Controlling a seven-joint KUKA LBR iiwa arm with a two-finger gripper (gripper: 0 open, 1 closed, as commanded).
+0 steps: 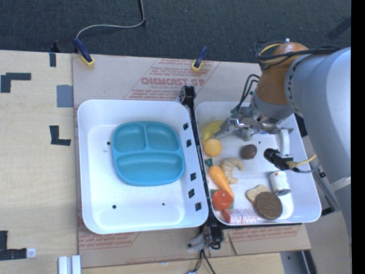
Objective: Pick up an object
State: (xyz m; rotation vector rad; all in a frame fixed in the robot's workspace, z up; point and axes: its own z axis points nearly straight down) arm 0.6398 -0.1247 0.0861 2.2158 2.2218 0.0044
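— While the arm (319, 90) is reached in from the right, what is carried by the two white bins?

— A blue divided plate (148, 153) is held by the left bin (94, 170); three compartments can be counted on it, two at the top and one long one below. The toy food is all gathered in the right bin (308, 207).

— And where is the gripper (242, 129) placed?

— It is hung low over the upper part of the right bin, near the middle. Whether its fingers are spread or closed cannot be told from this slant, and nothing is seen gripped between them.

— What is found near the fingers?

— Just to their left a yellow banana (210, 129) is laid, with an orange (212, 147) below it. Just below the fingers a brown ball (248, 151) is set, apart from them. Further below and to the left, a pale peanut-shaped piece (232, 165), a carrot (219, 177) and a red tomato (222, 199) are lined up.

— And at the far lower side?

— A brown cookie (268, 205) is laid against a slice of bread (255, 193), and a small white can (278, 181) is tipped just above them.

— The count?

— One of each food piece is seen, eight in all, with two bins and one plate.
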